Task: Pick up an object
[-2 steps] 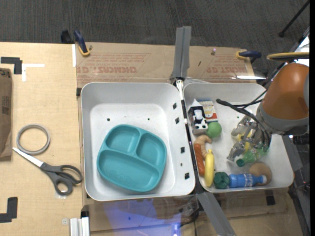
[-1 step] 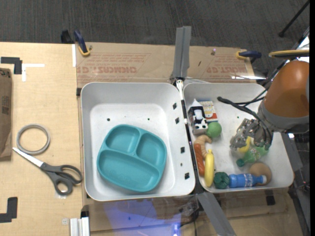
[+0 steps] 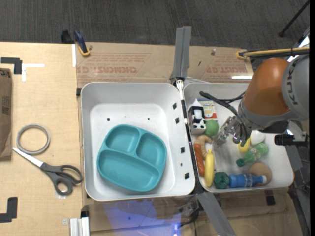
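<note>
Tan bench (image 3: 44, 191) carrying two white bins, left bin (image 3: 129, 95) and right bin (image 3: 280, 173) touching, scissors (image 3: 51, 171) and tape roll (image 3: 33, 138) lying left, cardboard sheet (image 3: 128, 65) lying behind

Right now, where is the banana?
In the camera view, the banana lies in the right bin, near its left wall, between the carrot-like orange item and the blue bottle.

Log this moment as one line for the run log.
arm: over right white bin | gripper: low among toy food | teal divided plate: left bin
</note>
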You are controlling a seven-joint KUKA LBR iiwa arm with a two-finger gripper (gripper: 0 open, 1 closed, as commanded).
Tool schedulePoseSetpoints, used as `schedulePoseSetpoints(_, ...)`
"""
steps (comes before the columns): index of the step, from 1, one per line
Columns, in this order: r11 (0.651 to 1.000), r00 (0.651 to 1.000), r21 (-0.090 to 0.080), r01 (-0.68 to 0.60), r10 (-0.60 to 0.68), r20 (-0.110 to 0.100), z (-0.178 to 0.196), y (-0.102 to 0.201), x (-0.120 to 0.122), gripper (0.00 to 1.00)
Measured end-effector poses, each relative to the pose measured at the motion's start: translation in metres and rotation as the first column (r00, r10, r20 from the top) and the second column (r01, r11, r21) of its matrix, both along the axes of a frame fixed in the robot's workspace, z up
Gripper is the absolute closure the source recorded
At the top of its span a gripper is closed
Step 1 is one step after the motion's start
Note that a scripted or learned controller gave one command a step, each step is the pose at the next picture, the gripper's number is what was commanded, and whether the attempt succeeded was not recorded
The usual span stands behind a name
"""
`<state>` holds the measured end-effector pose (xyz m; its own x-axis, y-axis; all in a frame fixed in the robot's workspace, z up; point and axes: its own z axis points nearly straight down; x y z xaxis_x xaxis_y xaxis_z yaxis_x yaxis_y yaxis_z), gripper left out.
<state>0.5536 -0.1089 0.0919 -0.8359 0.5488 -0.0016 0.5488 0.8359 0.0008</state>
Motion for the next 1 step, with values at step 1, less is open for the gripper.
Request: schedulePoseSetpoints(1,1.000,1.000,0.000,0.000,0.000,0.000,0.0001,-0.0001,0.0001,0.00)
